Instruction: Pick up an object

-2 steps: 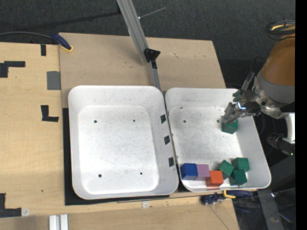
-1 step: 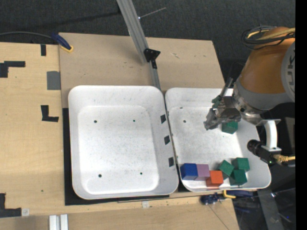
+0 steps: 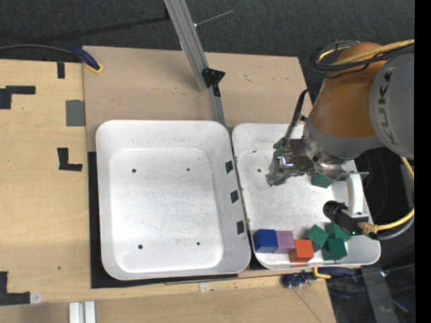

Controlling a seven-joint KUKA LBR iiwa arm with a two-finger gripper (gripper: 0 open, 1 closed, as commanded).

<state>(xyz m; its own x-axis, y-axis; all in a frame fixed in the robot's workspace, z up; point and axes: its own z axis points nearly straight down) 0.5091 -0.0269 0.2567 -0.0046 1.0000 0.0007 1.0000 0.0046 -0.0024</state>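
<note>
My gripper (image 3: 281, 169) hangs over the upper middle of the right bin (image 3: 250, 140), pointing down at bare white floor. Along that bin's near edge lie a blue cube (image 3: 265, 239), a pale purple cube (image 3: 285, 239), an orange cube (image 3: 302, 249) and two green blocks (image 3: 318, 235) (image 3: 335, 248). They are well below the gripper in the view and apart from it. A teal-green block (image 3: 322, 179) peeks out from under the wrist, just right of the gripper. I see nothing held in the gripper.
The left bin (image 3: 161, 194) sits beside the right one, their rims meeting at a divider (image 3: 236, 187). A slanted metal pole (image 3: 192, 39) crosses the bench at the back. A black fitting with a yellow cable (image 3: 337, 214) hangs over the right bin's right side.
</note>
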